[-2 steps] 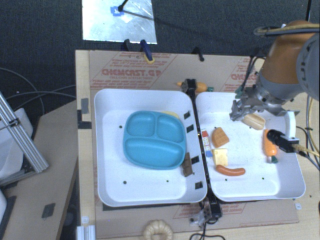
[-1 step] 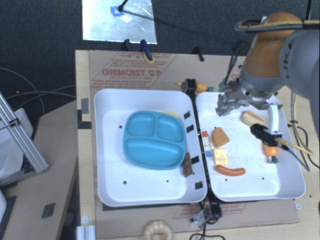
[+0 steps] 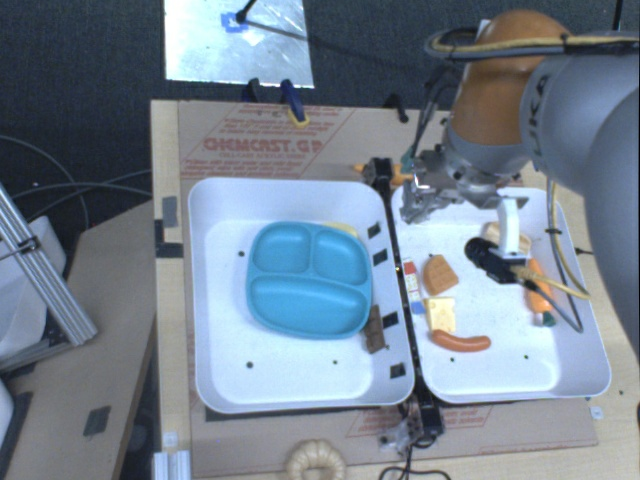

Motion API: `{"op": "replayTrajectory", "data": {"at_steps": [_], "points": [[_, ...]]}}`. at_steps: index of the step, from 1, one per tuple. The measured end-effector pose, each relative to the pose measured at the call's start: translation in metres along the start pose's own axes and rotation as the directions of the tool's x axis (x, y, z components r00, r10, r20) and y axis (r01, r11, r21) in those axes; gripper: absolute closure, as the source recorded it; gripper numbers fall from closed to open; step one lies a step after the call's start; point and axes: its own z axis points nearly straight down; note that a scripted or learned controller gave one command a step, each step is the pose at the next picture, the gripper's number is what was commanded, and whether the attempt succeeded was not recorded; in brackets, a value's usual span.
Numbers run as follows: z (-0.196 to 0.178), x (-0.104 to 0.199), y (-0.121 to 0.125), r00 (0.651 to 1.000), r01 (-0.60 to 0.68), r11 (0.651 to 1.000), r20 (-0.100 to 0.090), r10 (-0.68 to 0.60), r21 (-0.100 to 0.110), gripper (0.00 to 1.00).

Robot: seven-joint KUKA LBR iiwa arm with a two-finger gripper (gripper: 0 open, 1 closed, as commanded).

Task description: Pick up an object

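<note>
— Where is the gripper (image 3: 420, 208)?
— It hangs over the right bin (image 3: 480, 383), up in the far corner, next to the wall between the two bins. The big grey arm (image 3: 575, 98) reaches in from the right, with its orange band (image 3: 505, 78) above the wrist.
— Is it squeezed tight or spread apart?
— I can't tell. It is too small and blurry from up here.
— What could it pick up?
— Toy food, lying on the white floor of that same bin. An orange-brown slice (image 3: 440, 273), a bit like toast, is the nearest. It lies a little toward the front from the gripper and does not touch it. Just in front of the slice is a yellow cheese wedge (image 3: 441, 315). Just in front of that is a red-orange sausage (image 3: 462, 342), lying sideways.
— Anything else in there?
— An orange carrot (image 3: 540, 298) near the right wall, and a pale tan lump (image 3: 488, 232) farther back, partly hidden.
— And the left bin (image 3: 225, 228)?
— A blue plate (image 3: 308, 278) with three sections lies flat in the middle. A small brown thing (image 3: 375, 330) sits just beside its front right corner. A bit of something yellow (image 3: 343, 229) peeks out at the plate's back edge.
— What are the bins on?
— A sheet of brown cardboard (image 3: 260, 138) with red letters.
</note>
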Motion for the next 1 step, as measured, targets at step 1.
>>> {"op": "replayTrajectory", "data": {"at_steps": [1], "points": [[0.0022, 0.0533, 0.0016, 1.0, 0.0, 1.0, 0.001, 0.0, 0.0, 1.0]]}}
